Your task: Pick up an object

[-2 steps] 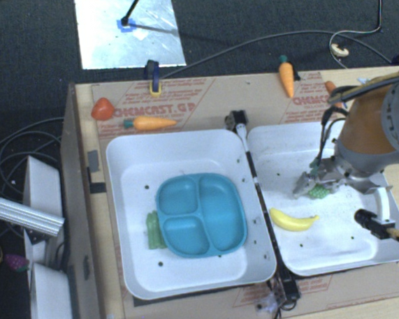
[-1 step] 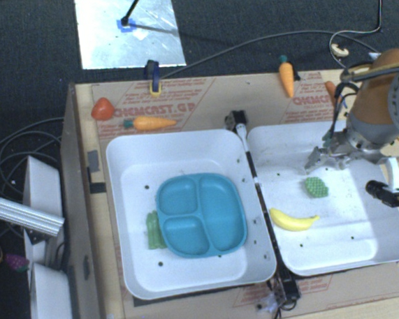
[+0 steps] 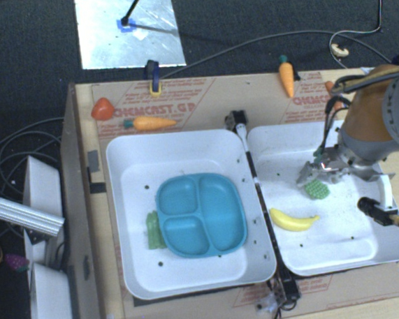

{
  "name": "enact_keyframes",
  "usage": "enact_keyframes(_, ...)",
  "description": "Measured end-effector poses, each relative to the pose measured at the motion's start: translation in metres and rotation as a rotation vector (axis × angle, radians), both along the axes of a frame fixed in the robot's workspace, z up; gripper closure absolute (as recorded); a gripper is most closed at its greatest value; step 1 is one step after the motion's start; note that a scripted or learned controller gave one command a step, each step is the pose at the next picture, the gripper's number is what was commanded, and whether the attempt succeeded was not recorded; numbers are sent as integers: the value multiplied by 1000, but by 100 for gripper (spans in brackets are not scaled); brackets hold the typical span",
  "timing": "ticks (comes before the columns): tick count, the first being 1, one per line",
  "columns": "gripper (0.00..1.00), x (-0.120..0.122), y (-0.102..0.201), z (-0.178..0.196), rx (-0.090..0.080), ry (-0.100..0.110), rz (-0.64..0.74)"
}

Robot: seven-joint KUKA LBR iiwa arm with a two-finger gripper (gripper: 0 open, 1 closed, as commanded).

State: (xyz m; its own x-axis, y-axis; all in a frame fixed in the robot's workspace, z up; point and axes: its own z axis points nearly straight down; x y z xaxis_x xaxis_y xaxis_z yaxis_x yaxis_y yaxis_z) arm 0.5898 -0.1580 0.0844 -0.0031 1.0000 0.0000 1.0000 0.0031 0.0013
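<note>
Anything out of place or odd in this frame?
Yes: two toy carrots and a tomato lie on the board behind the bins, outside them. In the left bin, a green piece is wedged under the blue plate's edge.

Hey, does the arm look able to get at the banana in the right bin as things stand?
Probably yes. The banana lies bare on the right bin's floor, with nothing over it, and the hand is just above it by the green piece.
</note>
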Motion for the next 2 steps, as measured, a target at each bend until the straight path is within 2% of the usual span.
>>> enact_keyframes(1, 100, 1, -1, 11, -1, -2, 2)
enact_keyframes(2, 100, 24, 91, 102, 1, -5, 3)
